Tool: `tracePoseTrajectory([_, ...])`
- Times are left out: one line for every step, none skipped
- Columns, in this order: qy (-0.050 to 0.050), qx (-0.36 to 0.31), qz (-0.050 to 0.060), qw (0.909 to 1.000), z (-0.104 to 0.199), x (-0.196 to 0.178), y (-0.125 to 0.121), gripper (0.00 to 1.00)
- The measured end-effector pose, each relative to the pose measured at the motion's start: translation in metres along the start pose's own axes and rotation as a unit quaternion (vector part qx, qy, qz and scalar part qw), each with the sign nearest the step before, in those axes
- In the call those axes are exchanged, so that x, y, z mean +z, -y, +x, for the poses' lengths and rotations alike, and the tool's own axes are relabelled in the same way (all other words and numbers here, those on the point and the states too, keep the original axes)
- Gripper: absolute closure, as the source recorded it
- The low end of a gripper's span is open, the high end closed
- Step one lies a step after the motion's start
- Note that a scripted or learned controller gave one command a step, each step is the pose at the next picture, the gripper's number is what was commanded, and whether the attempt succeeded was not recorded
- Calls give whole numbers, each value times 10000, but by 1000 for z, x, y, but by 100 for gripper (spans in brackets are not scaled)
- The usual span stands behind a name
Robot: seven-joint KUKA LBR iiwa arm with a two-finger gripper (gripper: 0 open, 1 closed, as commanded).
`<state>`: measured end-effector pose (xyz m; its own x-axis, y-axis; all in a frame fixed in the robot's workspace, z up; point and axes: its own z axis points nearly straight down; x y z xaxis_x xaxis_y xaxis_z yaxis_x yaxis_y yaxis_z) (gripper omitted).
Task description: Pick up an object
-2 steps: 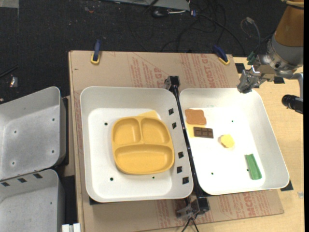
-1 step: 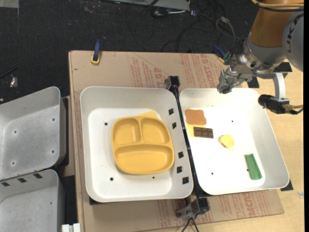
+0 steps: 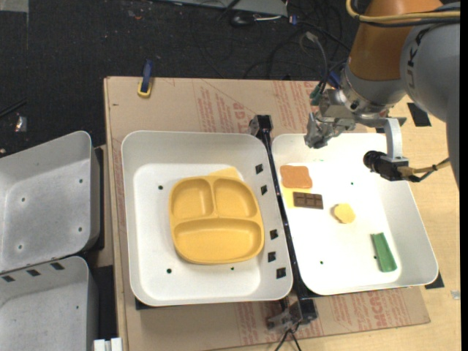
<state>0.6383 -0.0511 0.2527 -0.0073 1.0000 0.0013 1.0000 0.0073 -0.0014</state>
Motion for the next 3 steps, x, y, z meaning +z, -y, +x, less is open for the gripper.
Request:
tracePoseTrajectory([1,1,-1,10000,48,12,-5,100])
tracePoseTrajectory([3,0,-13,10000,93,13,-9,100])
tracePoseTrajectory([0,-1,1,10000,143,25,-4,100])
